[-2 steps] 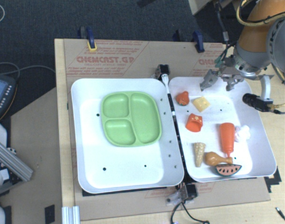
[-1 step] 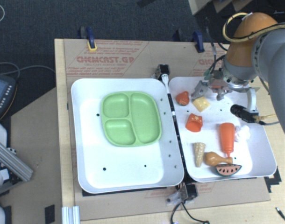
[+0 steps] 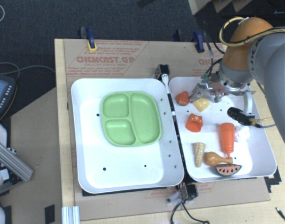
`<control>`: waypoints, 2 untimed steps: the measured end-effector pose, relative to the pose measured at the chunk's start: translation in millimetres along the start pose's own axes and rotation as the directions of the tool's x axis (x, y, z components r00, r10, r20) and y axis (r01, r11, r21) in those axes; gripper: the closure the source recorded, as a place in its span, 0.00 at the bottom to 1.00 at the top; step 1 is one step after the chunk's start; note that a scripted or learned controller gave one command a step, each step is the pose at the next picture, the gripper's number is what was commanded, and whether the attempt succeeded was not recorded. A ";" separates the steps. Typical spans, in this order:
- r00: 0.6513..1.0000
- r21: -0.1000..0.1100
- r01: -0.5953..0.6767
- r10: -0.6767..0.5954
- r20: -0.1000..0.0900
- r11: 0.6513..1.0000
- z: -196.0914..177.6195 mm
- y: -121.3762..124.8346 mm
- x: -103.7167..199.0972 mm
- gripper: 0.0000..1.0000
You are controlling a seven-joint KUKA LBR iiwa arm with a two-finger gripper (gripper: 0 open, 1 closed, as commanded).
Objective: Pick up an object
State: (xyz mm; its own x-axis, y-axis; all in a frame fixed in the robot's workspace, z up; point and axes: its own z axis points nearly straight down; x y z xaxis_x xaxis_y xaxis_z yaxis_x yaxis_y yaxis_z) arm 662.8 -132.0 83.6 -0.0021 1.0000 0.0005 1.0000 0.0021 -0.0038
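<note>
Yellow block, small, pale and roughly cube-shaped, lies in the right bin near its far edge, closer to the far left corner than to the right side. A rounded red-orange piece sits just beside it toward the bin's left edge, and a red toy fruit lies near it on the side toward the near edge. Further toward the near edge are an orange carrot, a cone, a brown drumstick and a watermelon slice, the last two touching near the near edge. A small white thing lies just beside the carrot. The left bin carries a green divided plate at its middle.

The gripper hangs just above the yellow block at the right bin's far edge; whether it is apart or together cannot be told. The arm comes in over the bin's far right corner, its orange band above the wrist.
</note>
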 end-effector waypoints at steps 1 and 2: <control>1.000 -0.009 0.001 -0.001 0.002 1.000 -14.3 2.4 0.0 1.00; 1.000 -0.009 -0.002 0.002 0.002 1.000 -57.6 2.8 -2.5 1.00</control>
State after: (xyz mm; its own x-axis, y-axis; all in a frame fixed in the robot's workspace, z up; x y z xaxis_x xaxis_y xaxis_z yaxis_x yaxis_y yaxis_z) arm 665.8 -134.5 141.2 -0.0003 1.0000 -0.0014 1.0000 0.0003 0.0052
